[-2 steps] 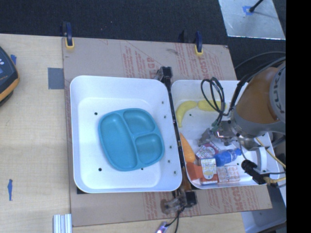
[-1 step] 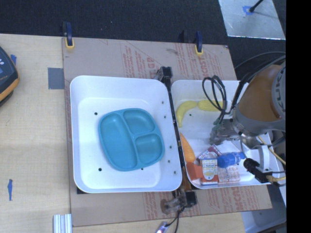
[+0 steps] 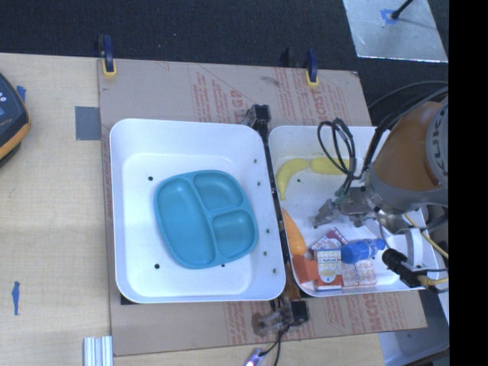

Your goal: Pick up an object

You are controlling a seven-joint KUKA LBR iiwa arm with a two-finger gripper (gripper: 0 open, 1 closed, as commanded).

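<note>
The right bin (image 3: 303, 198) holds a yellow banana (image 3: 292, 173) at its back left and an orange carrot (image 3: 294, 235) along its left wall. A blue bottle (image 3: 358, 251) and a red-and-white carton (image 3: 329, 265) lie at its front. My gripper (image 3: 329, 213) hangs low over the middle of this bin, just behind the carton and bottle and to the right of the carrot. Nothing is visibly held in it. The grey arm with its orange band (image 3: 408, 158) covers the bin's right side.
A blue divided plate (image 3: 206, 218) lies in the left bin (image 3: 122, 204). Black cables (image 3: 335, 139) loop above the right bin's back edge. A second yellow piece (image 3: 329, 166) lies behind the gripper. Clamps hold the cardboard at the back.
</note>
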